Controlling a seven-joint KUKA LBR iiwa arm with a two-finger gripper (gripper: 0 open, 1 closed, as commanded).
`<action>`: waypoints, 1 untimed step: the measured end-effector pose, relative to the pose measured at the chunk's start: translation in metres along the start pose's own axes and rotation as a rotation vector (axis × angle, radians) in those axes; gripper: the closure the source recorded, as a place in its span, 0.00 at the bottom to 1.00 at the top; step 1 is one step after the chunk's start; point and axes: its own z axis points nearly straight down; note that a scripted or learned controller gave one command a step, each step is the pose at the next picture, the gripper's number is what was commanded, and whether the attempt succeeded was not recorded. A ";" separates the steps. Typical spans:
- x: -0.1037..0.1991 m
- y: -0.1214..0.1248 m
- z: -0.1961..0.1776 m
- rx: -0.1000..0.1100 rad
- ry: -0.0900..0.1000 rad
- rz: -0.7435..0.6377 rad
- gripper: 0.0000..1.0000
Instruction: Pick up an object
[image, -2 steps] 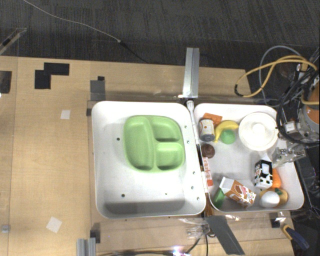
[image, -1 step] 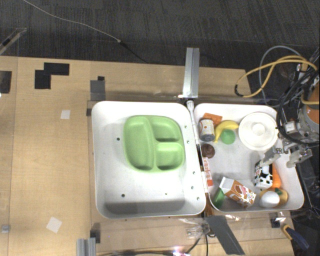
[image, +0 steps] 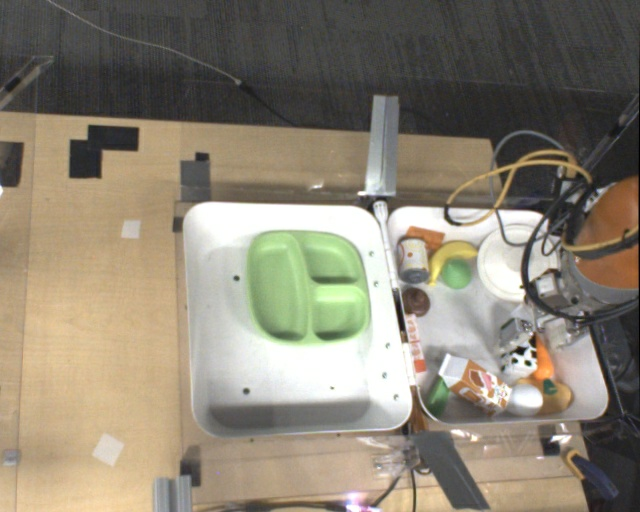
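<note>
The right bin (image: 470, 310) holds several small items. Along its far side lie a tin can (image: 413, 258), a yellow banana (image: 447, 257) with a green piece (image: 457, 275) next to it, and a white bowl (image: 505, 265). A brown round item (image: 416, 300) sits near the left wall. At the front are a brown and white carton (image: 478, 385), a green item (image: 437, 393), a white egg (image: 527, 398), a black-and-white spotted toy (image: 517, 361) and an orange carrot (image: 545, 365). My gripper (image: 522, 335) hangs low over the bin's right side, right above the spotted toy and beside the carrot.
The left bin (image: 215, 330) holds a green divided plate (image: 305, 285). A metal post (image: 382, 150) stands behind the wall between the bins. Yellow and black cables (image: 510, 175) loop over the right bin's far corner. The arm's orange band (image: 610, 220) overhangs the right rim.
</note>
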 end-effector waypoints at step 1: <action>-0.013 0.035 0.005 0.012 0.003 0.123 0.00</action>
